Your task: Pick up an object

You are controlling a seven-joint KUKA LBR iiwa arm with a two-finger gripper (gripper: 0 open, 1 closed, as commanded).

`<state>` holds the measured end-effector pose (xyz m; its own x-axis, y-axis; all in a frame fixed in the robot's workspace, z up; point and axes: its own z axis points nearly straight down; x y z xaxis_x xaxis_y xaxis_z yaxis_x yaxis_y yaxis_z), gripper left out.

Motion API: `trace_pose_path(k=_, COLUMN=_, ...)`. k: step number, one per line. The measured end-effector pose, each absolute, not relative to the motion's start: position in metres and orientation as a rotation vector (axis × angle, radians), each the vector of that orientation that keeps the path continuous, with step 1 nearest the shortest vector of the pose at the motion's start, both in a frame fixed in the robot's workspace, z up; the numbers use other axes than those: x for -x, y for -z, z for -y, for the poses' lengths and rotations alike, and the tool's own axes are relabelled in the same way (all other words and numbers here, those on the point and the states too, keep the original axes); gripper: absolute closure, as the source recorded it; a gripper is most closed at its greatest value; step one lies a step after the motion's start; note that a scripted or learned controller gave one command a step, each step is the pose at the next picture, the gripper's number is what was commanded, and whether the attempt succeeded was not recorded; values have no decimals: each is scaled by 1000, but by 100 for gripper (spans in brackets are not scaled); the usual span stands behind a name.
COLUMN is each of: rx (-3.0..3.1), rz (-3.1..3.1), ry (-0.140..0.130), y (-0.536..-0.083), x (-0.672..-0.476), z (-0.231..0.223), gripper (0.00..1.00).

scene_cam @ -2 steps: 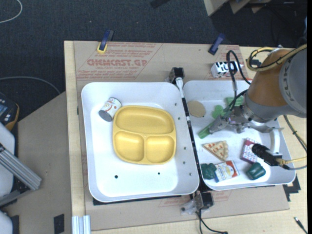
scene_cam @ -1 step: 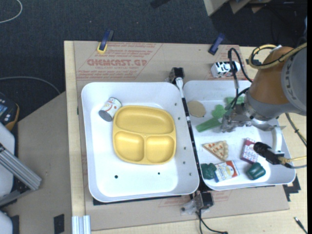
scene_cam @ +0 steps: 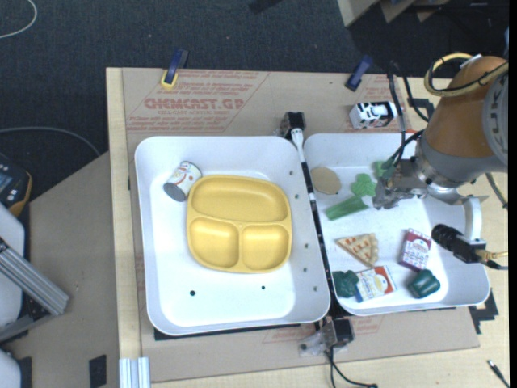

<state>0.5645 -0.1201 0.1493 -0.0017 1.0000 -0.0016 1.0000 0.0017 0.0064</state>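
Dark carpet framed your pale wooden surface [scene_cam: 121, 217] and its two glossy white bins.

You had the left bin [scene_cam: 153, 241] holding a smooth yellow tray [scene_cam: 239, 221] moulded into three rounded wells, with a small cylindrical can [scene_cam: 181, 181] lying tipped at its upper-left corner. Your pincer [scene_cam: 388, 191] sat low in the right bin [scene_cam: 472, 285], beside a flat green strip [scene_cam: 347, 208]; I cannot tell whether it was spread or pressed together. Near it lay a tan disc [scene_cam: 326, 180], a triangular pizza-like wedge [scene_cam: 359, 247], a red-and-white printed packet [scene_cam: 415, 250] and a dark green lump [scene_cam: 424, 283].
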Motion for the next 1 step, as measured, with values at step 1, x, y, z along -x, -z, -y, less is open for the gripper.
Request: trace_pose_path(k=1, rx=-2217, rz=-2218, ry=-4, y=-195, x=-560, z=124, gripper=100)
